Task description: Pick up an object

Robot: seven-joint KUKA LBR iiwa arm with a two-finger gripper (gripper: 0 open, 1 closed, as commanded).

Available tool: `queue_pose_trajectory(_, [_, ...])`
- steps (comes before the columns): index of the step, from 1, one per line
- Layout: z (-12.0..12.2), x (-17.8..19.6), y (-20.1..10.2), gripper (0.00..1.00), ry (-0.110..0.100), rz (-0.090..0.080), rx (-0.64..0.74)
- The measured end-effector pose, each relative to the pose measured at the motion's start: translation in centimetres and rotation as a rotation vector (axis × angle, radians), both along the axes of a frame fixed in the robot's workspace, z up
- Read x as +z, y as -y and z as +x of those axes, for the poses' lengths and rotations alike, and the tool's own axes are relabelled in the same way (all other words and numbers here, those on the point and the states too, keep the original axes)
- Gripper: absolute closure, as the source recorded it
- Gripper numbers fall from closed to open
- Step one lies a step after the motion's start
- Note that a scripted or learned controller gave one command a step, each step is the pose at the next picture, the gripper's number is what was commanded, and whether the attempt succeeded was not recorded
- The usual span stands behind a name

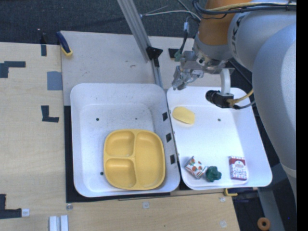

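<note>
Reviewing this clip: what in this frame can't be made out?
- Gripper: small and dark against the bin edge in the camera view; finger state unreadable.
- Print on the red-and-white packet and the crumpled wrapper: too small to read.
- Dark green object: too small to identify.
- Right bin: its far corner is hidden by the arm.

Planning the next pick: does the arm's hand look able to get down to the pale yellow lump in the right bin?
Probably yes. The hand hangs over the right bin's far left corner, close to the yellow lump, which lies alone on bare floor with nothing over it.
</note>
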State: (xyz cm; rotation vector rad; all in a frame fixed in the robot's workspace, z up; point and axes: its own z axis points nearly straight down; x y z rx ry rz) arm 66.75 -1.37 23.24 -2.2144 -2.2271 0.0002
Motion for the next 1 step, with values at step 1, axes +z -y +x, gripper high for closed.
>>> queue_pose_trajectory(1, [-0.81,0.39,-5.87,1.0,-0.001,0.0,0.0])
